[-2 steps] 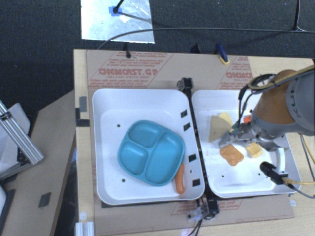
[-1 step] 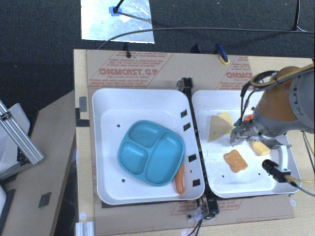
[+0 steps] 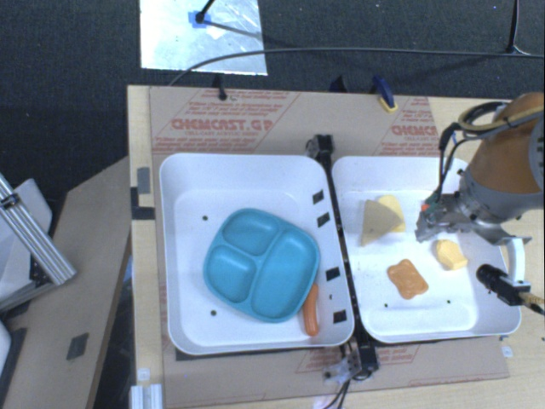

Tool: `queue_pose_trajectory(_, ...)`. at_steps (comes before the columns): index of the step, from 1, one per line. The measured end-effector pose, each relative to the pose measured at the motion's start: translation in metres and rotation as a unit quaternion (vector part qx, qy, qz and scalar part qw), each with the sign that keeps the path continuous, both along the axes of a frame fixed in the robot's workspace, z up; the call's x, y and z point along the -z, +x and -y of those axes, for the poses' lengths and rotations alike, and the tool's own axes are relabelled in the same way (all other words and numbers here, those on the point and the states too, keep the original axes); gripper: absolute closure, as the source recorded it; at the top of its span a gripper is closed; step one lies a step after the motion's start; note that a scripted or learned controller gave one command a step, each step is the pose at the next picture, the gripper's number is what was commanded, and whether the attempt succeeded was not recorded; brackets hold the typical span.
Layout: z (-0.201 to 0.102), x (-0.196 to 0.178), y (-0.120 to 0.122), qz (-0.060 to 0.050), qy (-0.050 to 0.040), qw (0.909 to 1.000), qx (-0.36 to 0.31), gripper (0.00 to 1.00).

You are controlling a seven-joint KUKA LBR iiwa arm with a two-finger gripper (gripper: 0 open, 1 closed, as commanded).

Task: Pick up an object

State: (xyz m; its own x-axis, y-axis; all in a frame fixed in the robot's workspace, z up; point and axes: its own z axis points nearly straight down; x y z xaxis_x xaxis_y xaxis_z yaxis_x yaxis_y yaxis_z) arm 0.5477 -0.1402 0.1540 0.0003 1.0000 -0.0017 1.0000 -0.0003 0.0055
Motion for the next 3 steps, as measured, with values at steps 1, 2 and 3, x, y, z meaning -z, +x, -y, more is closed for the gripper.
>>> queue_pose_trajectory(1, 0.002, -0.043, 0.001, 0.0, 0.0, 1.0, -0.002, 1.0)
queue_pose_trajectory(2, 0.005, -0.097, 0.012, 0.001, -0.0002, 1.0, -0.003, 1.0)
queue_pose_trajectory(3, -0.047, -0.082, 0.022, -0.002, 0.0013, 1.0, -0.005, 1.0)
